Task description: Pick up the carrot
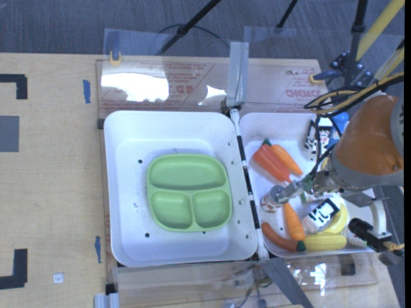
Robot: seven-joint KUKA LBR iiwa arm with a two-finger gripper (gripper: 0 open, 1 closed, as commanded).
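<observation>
A large orange carrot (276,162) with a small green top lies in the right bin (282,122), slanting from upper left to lower right. A smaller orange carrot-like piece (293,220) lies lower in the same bin. My gripper (277,195) reaches in from the right and sits low between the two, just below the large carrot's lower end and just above the smaller piece. Nothing shows as held in it. The grey arm with its orange band (372,140) covers the bin's right side.
A yellow banana (329,237) and a dark red sausage-like item (277,237) lie by the right bin's front wall. A black-and-white object (313,137) sits at its back right. The left bin (122,172) holds a green divided plate (189,191). Cables hang at the right.
</observation>
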